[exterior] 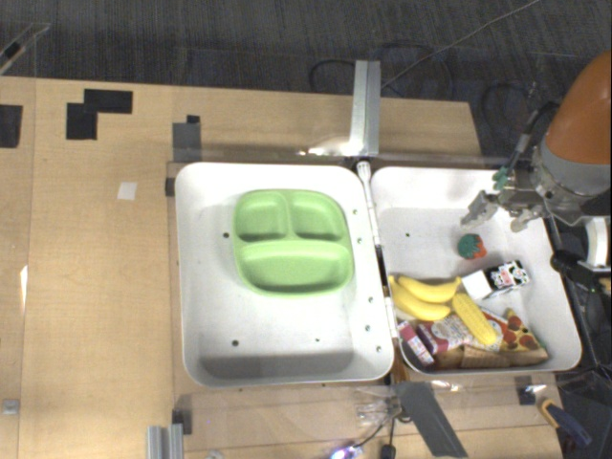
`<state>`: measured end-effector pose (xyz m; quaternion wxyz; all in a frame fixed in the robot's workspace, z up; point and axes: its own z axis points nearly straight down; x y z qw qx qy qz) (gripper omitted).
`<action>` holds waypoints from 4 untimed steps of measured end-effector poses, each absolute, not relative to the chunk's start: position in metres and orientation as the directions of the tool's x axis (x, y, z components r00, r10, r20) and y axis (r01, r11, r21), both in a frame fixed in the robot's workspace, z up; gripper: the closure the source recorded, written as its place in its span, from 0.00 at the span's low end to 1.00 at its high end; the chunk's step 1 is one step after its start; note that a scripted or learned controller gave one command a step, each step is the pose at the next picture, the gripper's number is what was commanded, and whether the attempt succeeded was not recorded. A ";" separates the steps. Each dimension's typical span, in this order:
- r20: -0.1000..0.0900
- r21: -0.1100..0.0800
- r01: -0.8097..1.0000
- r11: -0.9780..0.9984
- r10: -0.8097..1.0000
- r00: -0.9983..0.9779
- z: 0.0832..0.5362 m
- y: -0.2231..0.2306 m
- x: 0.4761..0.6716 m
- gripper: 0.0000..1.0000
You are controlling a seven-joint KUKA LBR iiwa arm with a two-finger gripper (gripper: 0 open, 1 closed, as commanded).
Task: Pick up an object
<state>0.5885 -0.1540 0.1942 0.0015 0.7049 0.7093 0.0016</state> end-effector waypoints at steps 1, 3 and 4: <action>-0.004 0.014 0.998 0.053 0.999 -0.053 0.090 -0.188 0.564 0.00; -0.002 0.011 1.000 0.023 1.000 -0.023 0.090 -0.167 0.607 0.00; -0.001 0.020 0.999 0.025 1.000 -0.025 0.103 -0.165 0.610 1.00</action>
